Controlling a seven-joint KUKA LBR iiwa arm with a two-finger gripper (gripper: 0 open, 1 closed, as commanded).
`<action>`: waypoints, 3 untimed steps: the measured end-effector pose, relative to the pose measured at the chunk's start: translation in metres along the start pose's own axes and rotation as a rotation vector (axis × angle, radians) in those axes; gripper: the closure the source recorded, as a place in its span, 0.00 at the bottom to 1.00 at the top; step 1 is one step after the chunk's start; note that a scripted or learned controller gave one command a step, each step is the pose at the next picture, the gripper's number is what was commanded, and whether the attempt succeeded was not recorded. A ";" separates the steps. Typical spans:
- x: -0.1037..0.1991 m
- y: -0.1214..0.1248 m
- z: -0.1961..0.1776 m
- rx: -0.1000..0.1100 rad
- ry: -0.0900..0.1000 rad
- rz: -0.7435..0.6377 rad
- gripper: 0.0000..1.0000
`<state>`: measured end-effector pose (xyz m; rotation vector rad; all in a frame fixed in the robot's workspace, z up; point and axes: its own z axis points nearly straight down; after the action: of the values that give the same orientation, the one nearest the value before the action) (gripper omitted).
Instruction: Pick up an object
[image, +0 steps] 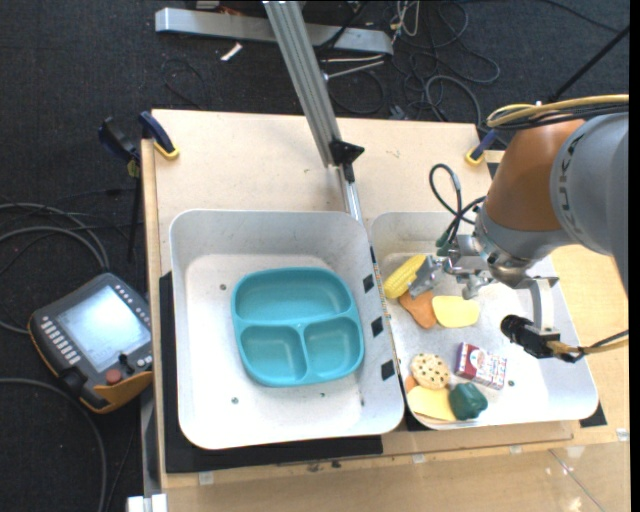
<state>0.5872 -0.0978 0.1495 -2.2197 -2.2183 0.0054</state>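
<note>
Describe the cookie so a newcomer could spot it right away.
Look in the right bin, near its front edge by the divider between the bins. The cookie lies just left of the small red carton. It is the only round tan piece with dark chips.

No legible text: the print on the small red-and-white box (481, 365) and the pendant screen (98, 322) cannot be read.

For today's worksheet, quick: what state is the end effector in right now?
End effector: over the right bin, by the corn cob; open or closed cannot be told.
</note>
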 end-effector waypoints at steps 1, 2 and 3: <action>0.000 0.000 0.052 -0.005 -0.001 -0.001 0.00; 0.000 0.001 0.039 -0.009 -0.001 0.000 1.00; 0.003 0.004 -0.024 -0.012 -0.001 -0.003 1.00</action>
<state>0.5910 -0.0948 0.1739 -2.2226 -2.2284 -0.0065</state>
